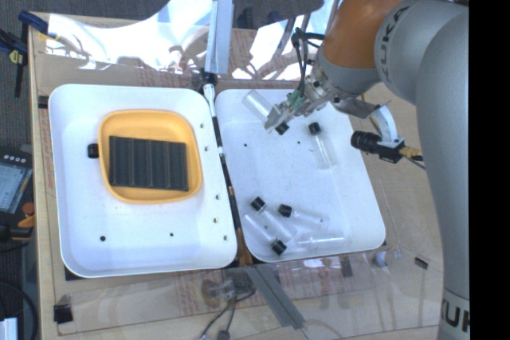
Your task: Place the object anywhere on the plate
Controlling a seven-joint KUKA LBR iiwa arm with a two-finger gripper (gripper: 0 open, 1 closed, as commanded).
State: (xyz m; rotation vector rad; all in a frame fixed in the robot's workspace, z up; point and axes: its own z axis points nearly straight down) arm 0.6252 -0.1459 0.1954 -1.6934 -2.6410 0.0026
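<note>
Left of the tool (280, 122), across the ridge where the two bins meet, the yellow plate (148, 127) bears a dark ribbed slab (150, 162), leaving only its rim bare. Just beside the tool a clear vial (320, 146) lies; more vials (287, 228) crowd well below it.

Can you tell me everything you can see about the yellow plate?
The yellow plate is a rounded rectangle with a raised, smooth rim that looks like plastic. Its middle holds a dark ribbed panel. It lies flat in the left white bin, near the middle. A small black piece sits at its left edge. The gripper is over the other bin.
</note>
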